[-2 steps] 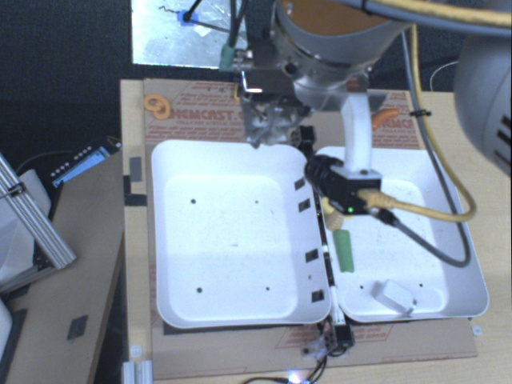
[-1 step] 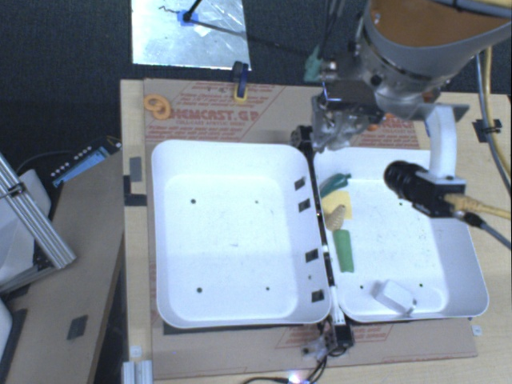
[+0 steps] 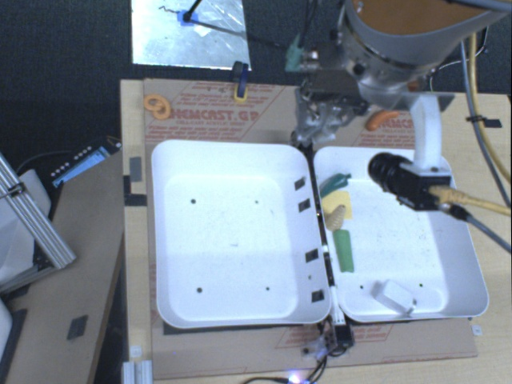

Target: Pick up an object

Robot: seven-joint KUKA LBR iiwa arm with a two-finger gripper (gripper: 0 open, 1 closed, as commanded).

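Gripper point(image 3: 308, 138) hangs above far edge between left bin point(image 3: 232, 230) and right bin point(image 3: 416, 238); claw state unclear. Green stick point(image 3: 343, 250), yellow piece point(image 3: 336, 206), white block point(image 3: 394, 296) lie in right bin.

We saw the objects lying in the right bin point(image 3: 460, 270). Along its left wall sat a small cluster: a dark green piece point(image 3: 334, 183) farthest from us, a yellow piece point(image 3: 335, 203) touching it, then a tan ridged piece point(image 3: 338, 214). Just nearer lay a green bar point(image 3: 343, 250), lengthwise. Well apart, near the front wall, a white block point(image 3: 394, 296) lay flat.
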